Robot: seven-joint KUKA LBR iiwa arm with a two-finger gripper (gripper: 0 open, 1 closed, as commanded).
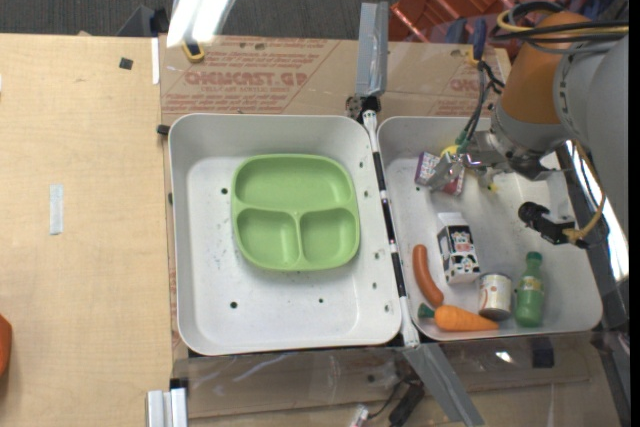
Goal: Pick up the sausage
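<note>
The sausage (pixel 427 275) is a short orange-red link lying lengthwise near the left wall of the right bin (pixel 570 320), toward its front. My gripper (pixel 443 171) hangs over the back left part of the same bin, well behind the sausage and apart from it. The arm comes in from the right, with its orange band above the wrist.
Beside the sausage are a small cow-print carton (pixel 459 253), a carrot (pixel 465 319) at the front wall, a tin can (pixel 493 296) and a green bottle (pixel 529 290). The left bin (pixel 195 245) holds a green divided plate (pixel 296 211). Black cables run along the right side of the right bin.
</note>
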